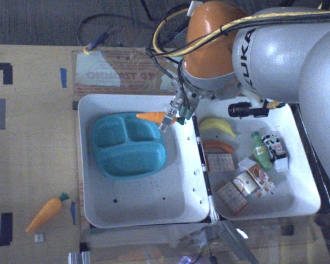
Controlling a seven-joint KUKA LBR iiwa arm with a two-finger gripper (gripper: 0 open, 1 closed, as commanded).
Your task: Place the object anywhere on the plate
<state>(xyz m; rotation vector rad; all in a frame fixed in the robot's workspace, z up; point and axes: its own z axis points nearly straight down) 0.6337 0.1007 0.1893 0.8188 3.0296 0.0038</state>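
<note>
A teal plate (129, 144) with three compartments lies in the left bin (148, 202). My gripper (169, 118) hangs over the plate's upper right corner, and an orange toy carrot (150, 116) sticks out to the left from between its fingers, just above the plate's back rim. The gripper is shut on the carrot. The grey arm with its orange band comes in from the upper right and hides the bin's back right corner.
The right bin (302, 194) holds a banana (219, 126), a green bottle (259, 150), a sausage (217, 146), a small cow-print carton and several snack boxes. A second toy carrot (45, 213) lies on the bench left of the bins.
</note>
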